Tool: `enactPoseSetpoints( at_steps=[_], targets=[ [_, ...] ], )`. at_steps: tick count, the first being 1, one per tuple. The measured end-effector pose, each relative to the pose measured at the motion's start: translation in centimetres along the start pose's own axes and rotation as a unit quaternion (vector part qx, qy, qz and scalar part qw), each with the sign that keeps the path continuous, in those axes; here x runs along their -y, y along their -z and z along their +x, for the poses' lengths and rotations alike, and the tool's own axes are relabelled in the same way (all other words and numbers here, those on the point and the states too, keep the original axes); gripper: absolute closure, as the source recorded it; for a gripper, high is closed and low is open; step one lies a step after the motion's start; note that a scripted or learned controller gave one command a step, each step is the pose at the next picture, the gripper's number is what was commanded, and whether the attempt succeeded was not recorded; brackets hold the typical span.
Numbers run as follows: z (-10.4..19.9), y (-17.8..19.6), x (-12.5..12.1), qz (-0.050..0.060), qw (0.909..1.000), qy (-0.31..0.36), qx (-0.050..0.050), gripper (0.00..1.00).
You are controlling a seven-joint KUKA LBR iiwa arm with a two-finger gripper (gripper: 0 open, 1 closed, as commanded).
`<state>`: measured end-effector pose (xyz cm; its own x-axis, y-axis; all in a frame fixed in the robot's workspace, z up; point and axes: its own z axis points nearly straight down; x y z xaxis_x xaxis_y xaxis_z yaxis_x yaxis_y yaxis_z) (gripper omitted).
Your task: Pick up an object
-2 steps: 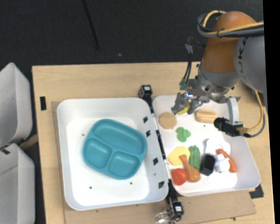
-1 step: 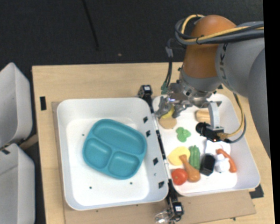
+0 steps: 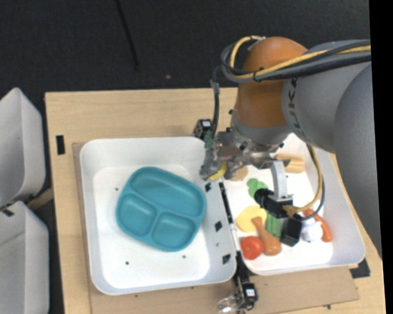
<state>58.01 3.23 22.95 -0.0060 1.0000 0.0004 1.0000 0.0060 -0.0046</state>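
My gripper (image 3: 218, 166) hangs low over the upper left corner of the right bin (image 3: 342, 244), close to the wall between the two bins. Below and to the right of it lie several small toys: a green piece (image 3: 255, 184), a yellow piece (image 3: 248, 218), a red tomato (image 3: 251, 248) and an orange-brown drumstick shape (image 3: 268, 240). A tan block (image 3: 291, 163) sits by the wrist on the right. I see nothing between the fingers, and the wrist hides much of the bin's upper part.
A blue sectioned plate (image 3: 161, 208) lies in the middle of the left bin (image 3: 96, 257). A small white and orange toy (image 3: 317, 231) rests at the right of the toy pile. The big grey arm covers the upper right.
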Motion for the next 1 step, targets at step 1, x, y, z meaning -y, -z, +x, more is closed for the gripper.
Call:
enactPoseSetpoints(
  at_steps=[1],
  targets=[
    [-1.34, 0.37, -0.33, -0.001, 1.0000, -0.003, 0.001, 1.00]
  ],
)
